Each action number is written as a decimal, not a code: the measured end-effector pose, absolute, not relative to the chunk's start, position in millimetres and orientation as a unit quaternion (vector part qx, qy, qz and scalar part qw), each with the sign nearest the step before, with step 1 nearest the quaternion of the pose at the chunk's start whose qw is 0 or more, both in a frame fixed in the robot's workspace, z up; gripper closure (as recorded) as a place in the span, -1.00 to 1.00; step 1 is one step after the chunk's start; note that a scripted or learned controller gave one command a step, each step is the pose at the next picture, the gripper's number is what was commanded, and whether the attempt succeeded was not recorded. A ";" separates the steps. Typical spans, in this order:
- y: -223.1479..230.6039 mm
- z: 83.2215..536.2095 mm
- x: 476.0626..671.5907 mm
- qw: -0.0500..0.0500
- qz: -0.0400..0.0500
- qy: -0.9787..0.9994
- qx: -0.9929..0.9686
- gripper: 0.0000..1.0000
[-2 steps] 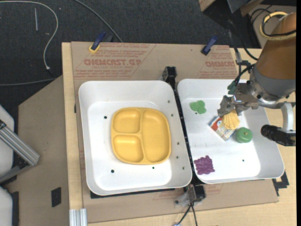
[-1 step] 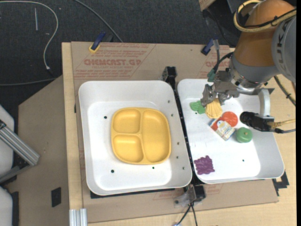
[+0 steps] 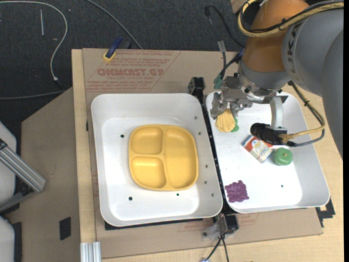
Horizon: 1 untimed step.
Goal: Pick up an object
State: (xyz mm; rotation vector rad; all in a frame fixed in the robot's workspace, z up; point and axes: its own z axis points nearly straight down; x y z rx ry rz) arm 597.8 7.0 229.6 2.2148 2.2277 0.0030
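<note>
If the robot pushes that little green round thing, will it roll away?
Probably a little. The green thing looks round and squat like a cap, so it would likely slide flat, or roll if tipped on edge. It looks small and hard, so probably light. It touches the red-and-white packet, which might stop it on that side.

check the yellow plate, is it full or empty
Empty: all three compartments of the yellow plate in the left bin show bare yellow.

A cardboard-covered bench (image 3: 136,72) carries two shallow white bins side by side, the left bin (image 3: 106,146) and the right bin (image 3: 305,187), touching along their inner edges.
</note>
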 end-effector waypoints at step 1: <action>59.7 231.3 614.8 0.000 0.002 0.709 0.705 1.00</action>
